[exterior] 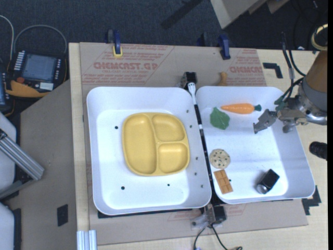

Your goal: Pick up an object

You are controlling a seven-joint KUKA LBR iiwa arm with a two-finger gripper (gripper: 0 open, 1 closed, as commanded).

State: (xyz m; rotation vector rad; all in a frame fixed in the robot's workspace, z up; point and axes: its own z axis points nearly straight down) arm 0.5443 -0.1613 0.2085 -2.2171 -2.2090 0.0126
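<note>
So the arm (318, 82) is mostly a tan-orange band up top with a grey ring under it; below that sits a shiny silver metal collar (looks like bare aluminium). The hand (274, 120) is dull grey metal with angular, blocky fingers (263, 122); a couple of thin black cables (289, 66) loop down along the wrist; any screws or markings are too small to make out.

Yellow plate (155, 142), orange carrot (238, 108), green broccoli (219, 119), white bins (104, 139).
</note>
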